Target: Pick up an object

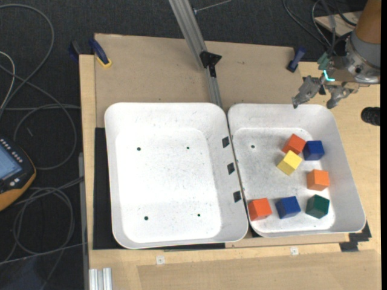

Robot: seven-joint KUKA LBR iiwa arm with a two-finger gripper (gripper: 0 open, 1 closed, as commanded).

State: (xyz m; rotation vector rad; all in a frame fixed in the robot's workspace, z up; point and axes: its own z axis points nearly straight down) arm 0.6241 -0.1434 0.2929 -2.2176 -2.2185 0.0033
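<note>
The right bin (261, 127) holds several small cubes. An orange cube (294, 144), a blue cube (313, 150) and a yellow cube (289, 162) sit together near its far right part. Another orange cube (318, 179) lies closer to the right wall. Along the near wall stand an orange cube (260, 208), a blue cube (288, 206) and a green cube (317, 206). My gripper (316, 97) hangs above the bin's far right corner, its fingers spread apart with nothing between them, well above and behind the cubes.
The left bin (163, 174) lies beside the right one, with black clips at the seam. A slanted metal rail (190, 35) runs up from between the bins. Blue clamps (100, 52) sit on the bench's far edge. Cables and a handheld pendant (12, 171) lie left of the bench.
</note>
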